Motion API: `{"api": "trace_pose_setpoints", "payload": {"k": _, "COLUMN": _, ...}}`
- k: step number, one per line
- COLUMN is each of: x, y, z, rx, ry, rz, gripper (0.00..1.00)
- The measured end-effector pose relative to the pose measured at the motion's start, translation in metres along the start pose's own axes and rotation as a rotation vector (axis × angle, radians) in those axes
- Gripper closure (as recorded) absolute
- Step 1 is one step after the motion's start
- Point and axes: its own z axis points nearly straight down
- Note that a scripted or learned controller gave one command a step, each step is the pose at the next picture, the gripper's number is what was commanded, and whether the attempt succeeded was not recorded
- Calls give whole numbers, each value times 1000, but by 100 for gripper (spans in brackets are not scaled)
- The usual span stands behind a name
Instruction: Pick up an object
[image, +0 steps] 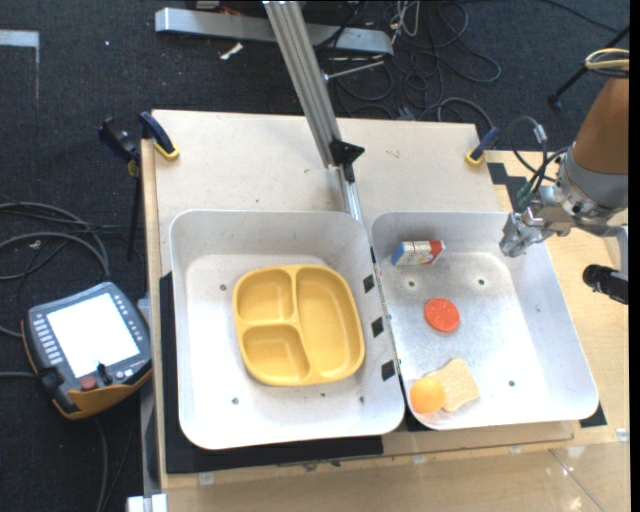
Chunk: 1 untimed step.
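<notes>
Two fingers (513, 243) hang over the right bin's (560, 350) edge; their spread is unclear.

red disc (442, 314) – flat (mid right bin (560, 330)); carton (417, 252) behind

My gripper (517, 238) looks like bare grey metal with a dull sheen, under the smooth orange band (606, 125). The two bins (200, 260) (540, 300) below me are matt white, faintly speckled, and the yellow tray (298, 324) looks like smooth, slightly glossy plastic. The bench (260, 160) is pale, matt board, the floor (70, 130) dark rough carpet.
</notes>
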Motion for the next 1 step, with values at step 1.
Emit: {"api": "trace_pose_setpoints", "payload": {"k": 1, "x": 7, "y": 9, "z": -51, "rx": -1, "ry": 0, "rz": -4, "gripper": 100}}
